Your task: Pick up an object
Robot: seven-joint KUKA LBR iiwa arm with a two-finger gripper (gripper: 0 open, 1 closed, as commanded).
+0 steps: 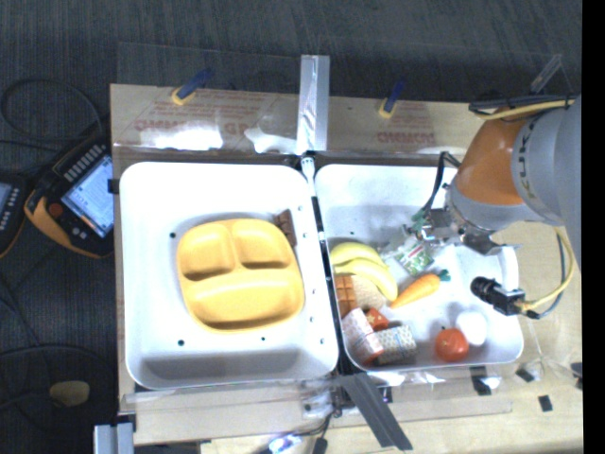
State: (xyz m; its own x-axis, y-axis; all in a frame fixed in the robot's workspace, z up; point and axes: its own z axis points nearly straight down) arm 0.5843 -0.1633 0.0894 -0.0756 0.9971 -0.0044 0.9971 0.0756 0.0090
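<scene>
Toy food fills the near-left part of the right bin (pixel 369 192), one of two shallow white bins set side by side on a bench seen from above. A yellow banana (pixel 364 265) lies against the bin's left wall, with an orange carrot (pixel 416 289) just to its right, pointing toward the far right. Nearer the camera sit a brown waffle-like block (pixel 346 294), a small pink-and-white box (pixel 362 333) and a speckled packet (pixel 397 342), bunched close together. A red tomato (pixel 452 344) rests near the bin's near wall, touching or almost touching a white egg (pixel 472 327) on its far-right side. A crumpled clear wrapper with green print (pixel 413 250) lies toward the middle of the bin, just beyond the carrot.

The left bin (pixel 151 197) holds a yellow divided tray (pixel 240 272), which takes up most of its floor; a small brown item (pixel 284 222) sits at the tray's far-right corner.

The grey arm with its orange band (pixel 496 164) reaches in from the right, over the right bin. The gripper (pixel 430 227) hangs above the wrapper, and whether it is wide or narrow cannot be told from this angle. A black handheld controller (pixel 80 197) lies on the floor left of the bench.
</scene>
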